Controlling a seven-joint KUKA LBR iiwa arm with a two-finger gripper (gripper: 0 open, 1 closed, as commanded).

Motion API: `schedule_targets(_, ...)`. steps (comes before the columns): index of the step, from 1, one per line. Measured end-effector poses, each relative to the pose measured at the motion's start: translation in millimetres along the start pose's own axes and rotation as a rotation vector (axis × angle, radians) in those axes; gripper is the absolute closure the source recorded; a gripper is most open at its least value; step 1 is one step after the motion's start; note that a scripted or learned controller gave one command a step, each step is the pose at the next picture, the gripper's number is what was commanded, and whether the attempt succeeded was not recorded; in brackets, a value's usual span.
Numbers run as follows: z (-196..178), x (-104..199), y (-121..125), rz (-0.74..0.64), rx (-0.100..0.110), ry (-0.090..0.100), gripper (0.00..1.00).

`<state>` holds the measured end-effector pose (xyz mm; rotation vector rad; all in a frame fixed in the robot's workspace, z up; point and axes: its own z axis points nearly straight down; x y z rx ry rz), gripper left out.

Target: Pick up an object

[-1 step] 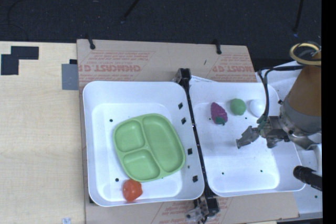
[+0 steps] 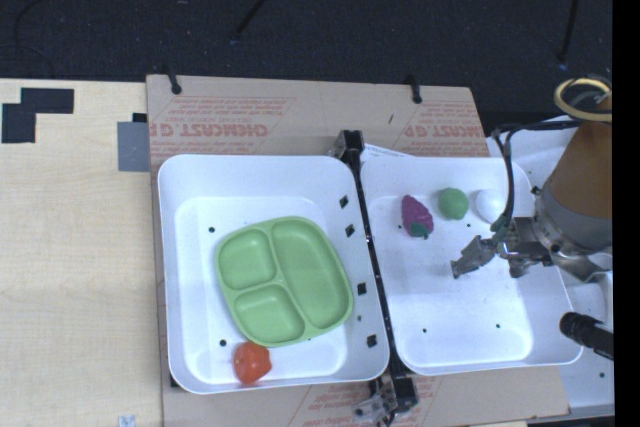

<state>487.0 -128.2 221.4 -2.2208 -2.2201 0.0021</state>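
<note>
Mirrored red lettering on the cardboard sheet [image 2: 300,120] is too blurred to read. The gripper [image 2: 478,257], fingers open and holding nothing, hovers at five o'clock from the purple object [image 2: 416,214] in the right bin [image 2: 470,350].

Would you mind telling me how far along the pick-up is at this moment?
Nothing looks picked up yet. The purple object, green ball and white ball all lie on the right bin's floor, and the red object sits in the left bin beside the green divided plate. In hand: the gripper sits low over the right bin, nothing visible in it. Left: closing on one object and lifting it.
</note>
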Motion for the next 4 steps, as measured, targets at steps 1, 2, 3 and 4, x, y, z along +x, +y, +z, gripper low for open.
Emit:
schedule_targets(1,44,-2,-4,0.0,0.007,0.003,0.0)
schedule_targets(2,108,1,-9,0.0,0.008,0.003,0.0)
schedule_targets(3,135,2,-9,0.001,0.001,0.001,0.0)
schedule_targets(4,123,1,-8,0.007,0.0,0.002,1.0)
